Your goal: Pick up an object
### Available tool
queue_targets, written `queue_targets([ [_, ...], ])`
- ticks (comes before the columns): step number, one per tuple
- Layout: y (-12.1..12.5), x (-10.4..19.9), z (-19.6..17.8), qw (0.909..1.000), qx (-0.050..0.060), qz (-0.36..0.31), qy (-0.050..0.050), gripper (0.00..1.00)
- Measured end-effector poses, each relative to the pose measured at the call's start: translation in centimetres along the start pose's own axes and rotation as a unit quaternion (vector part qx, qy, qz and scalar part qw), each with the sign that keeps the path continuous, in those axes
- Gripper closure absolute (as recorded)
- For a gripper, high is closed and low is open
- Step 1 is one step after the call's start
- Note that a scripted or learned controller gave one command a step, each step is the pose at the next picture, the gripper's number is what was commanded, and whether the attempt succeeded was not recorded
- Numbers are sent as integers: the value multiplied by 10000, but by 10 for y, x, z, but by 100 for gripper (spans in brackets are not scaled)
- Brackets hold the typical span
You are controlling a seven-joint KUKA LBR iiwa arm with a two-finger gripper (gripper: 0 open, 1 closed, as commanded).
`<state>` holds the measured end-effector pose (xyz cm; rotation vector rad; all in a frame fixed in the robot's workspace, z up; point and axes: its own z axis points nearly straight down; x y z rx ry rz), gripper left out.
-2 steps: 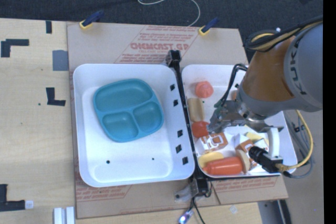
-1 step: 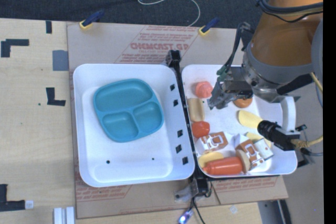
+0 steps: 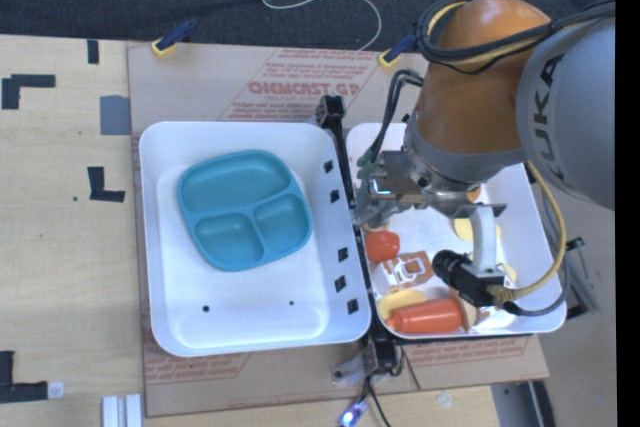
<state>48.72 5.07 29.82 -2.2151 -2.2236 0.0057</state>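
several small food-shaped items crowd the right bin (image 3: 540, 205): a small orange piece (image 3: 381, 244), a smooth elongated red piece (image 3: 430, 317) and a yellow piece (image 3: 404, 298) touching it. the gripper (image 3: 378, 205) hangs just above the orange piece beside the bin's left wall; cannot tell its state. risk: crowding and rounded, glossy plastic could cause a slip or wall strike. the left bin (image 3: 165, 245) holds a teal compartment plate (image 3: 243, 208).

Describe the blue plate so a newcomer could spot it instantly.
Two white bins sit side by side on the bench; look in the left bin. The blue plate lies flat in its upper half, rounded, with three compartments. It is the one blue thing there, far bigger than the right bin's orange items.
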Motion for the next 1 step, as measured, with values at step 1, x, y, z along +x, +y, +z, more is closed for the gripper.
queue_targets([
  [1, -4, -13, -116, 10000, -76, 9, 7, 100],
])
